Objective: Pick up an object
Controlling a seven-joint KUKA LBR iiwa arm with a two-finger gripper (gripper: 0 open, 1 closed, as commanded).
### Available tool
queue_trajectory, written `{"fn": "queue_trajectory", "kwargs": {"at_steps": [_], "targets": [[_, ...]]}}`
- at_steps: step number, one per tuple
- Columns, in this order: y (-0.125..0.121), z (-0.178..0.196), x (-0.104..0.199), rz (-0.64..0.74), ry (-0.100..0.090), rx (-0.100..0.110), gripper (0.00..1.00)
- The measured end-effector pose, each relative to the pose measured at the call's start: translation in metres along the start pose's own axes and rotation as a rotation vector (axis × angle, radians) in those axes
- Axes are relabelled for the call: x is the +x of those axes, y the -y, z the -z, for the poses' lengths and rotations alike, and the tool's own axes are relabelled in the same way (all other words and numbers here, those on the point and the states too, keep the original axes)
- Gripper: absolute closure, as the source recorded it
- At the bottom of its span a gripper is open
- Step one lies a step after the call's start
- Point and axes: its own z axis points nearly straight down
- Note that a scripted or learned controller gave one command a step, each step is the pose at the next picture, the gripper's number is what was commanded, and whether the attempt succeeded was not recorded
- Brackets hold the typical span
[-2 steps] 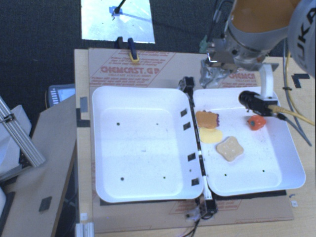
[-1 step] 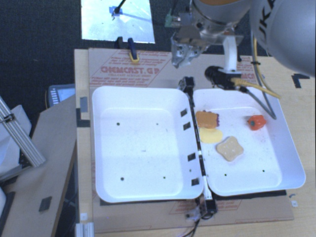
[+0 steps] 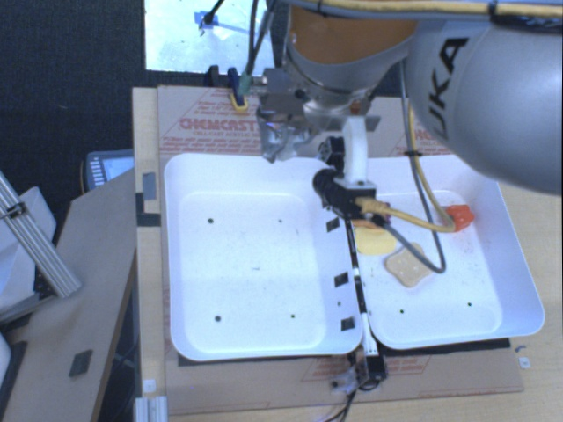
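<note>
My gripper (image 3: pixel 279 144) hangs over the far rim of the left bin (image 3: pixel 176 236), near its back right corner. Nothing shows in its grasp. The right bin (image 3: pixel 493 323) holds three things: a flat yellow piece (image 3: pixel 375 242) near the divider, a tan square piece (image 3: pixel 406 269) just in front of it, and an orange-red piece (image 3: pixel 459 216) further right. All three lie to the right of the gripper and nearer the camera, apart from it.
The grey arm with its orange band (image 3: pixel 352 16) covers the top of the view, over the back of the right bin. A cardboard sheet (image 3: pixel 211 126) lies under both bins. A metal rail (image 3: pixel 35 244) leans at the far left.
</note>
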Motion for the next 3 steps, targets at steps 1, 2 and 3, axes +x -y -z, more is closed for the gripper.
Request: {"fn": "queue_trajectory", "kwargs": {"at_steps": [1,2,3], "targets": [[0.011,0.128,0.02,-0.005,-0.005,-0.016,1.0],[-0.022,0.119,0.023,-0.012,0.003,-0.005,1.0],[-0.02,0.12,0.023,-0.01,0.002,-0.003,0.0]]}}
